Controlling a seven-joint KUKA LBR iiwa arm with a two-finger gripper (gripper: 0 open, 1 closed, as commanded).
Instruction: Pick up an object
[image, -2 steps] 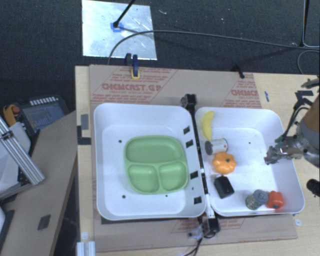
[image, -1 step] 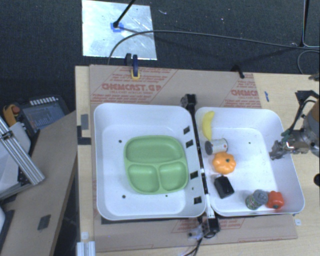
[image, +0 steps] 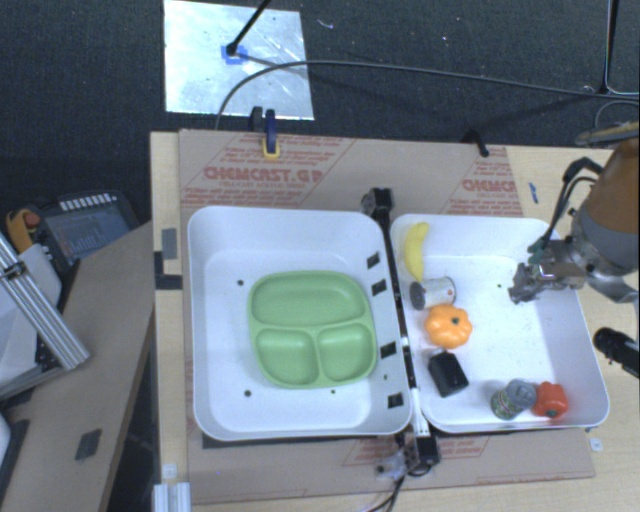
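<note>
the tool (image: 524, 284) hangs over bare floor near the right bin's (image: 590, 385) right edge, well apart from the orange pumpkin (image: 448, 325); its opening cannot be told.

Green tray (image: 305, 330), yellow banana (image: 415, 248), orange pumpkin (image: 448, 326), black block (image: 448, 373).

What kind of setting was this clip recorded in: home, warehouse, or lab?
Most likely a robotics lab test bench. Two shallow white plastic bins sit on a cardboard-covered bench, a grey arm's gripper reaches over toy-like items such as a small orange pumpkin, and loose black cables cross the dark floor.
</note>
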